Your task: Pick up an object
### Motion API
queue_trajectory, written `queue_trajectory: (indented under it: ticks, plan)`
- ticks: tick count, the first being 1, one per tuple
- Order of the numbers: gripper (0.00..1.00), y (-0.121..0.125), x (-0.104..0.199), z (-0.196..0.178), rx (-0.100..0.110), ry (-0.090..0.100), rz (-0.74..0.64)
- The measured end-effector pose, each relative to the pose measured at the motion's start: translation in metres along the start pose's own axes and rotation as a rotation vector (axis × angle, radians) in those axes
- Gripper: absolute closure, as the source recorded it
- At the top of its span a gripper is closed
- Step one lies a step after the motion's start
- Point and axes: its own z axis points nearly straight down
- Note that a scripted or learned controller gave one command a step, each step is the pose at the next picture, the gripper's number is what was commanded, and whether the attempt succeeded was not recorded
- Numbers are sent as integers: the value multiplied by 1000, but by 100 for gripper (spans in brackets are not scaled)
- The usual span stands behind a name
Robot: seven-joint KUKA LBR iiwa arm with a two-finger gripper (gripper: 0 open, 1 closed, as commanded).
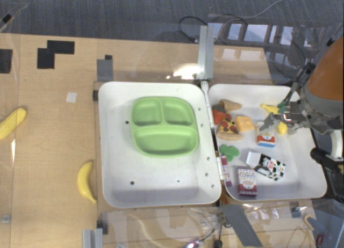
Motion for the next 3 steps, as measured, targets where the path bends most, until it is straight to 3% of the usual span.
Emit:
queue_trajectory:
  ticks: [1,2,3]
  plan:
    - [0,24,-3,86,-9,-4,-75]
    - [0,48,-9,94,-10,0,99]
    - [100,51,-7,85,-14,1,94]
